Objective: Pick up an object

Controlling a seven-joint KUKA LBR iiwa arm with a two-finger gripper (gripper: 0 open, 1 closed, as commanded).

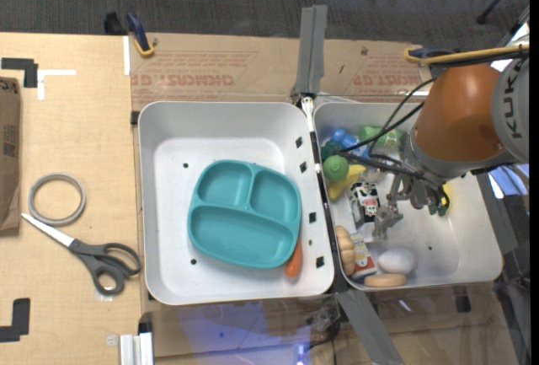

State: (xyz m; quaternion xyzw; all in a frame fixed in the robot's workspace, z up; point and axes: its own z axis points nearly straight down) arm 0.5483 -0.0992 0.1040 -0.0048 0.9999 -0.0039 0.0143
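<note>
Camera view: I've got the gripper [381, 216] low in the right bin [472, 266], fingers slightly parted, nothing between them. The white egg [396, 260] lies just below, near the bin's front edge.

A robotics lab bench is being shown. 2 white bins [152, 186] are being kept side by side on a taped cardboard sheet [219, 72]. Left of the bins, scissors [88, 254] and a tape roll [56, 197] are lying; clamps [139, 34] are gripping the cardboard behind them.
</note>
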